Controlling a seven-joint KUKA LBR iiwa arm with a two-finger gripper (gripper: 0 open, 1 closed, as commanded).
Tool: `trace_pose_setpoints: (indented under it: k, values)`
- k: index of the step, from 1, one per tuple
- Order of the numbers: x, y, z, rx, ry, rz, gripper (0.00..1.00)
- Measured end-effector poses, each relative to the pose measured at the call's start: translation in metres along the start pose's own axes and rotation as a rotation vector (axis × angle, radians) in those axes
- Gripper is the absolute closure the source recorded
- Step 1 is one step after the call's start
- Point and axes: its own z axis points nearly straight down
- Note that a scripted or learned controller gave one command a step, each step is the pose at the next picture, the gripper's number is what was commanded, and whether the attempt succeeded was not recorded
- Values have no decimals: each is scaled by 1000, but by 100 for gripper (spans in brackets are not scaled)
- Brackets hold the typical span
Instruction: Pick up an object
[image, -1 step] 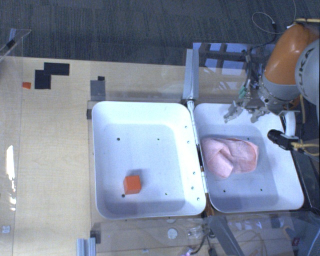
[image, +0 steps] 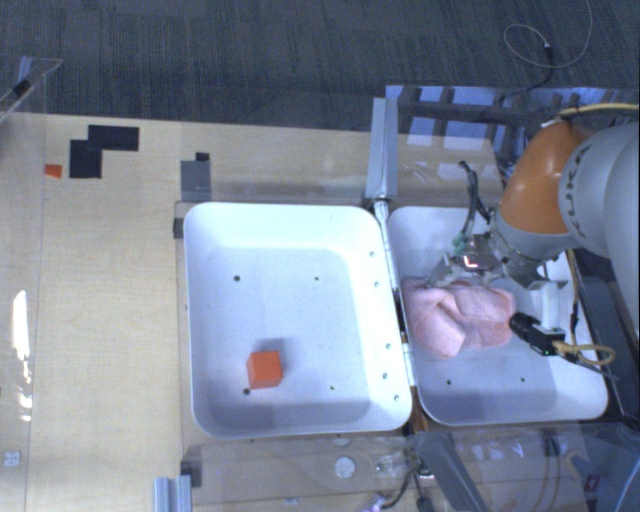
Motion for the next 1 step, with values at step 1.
trace_pose_setpoints:
  k: [1]
  values:
    - [8, -42, 5, -18, -5, -197, 0]
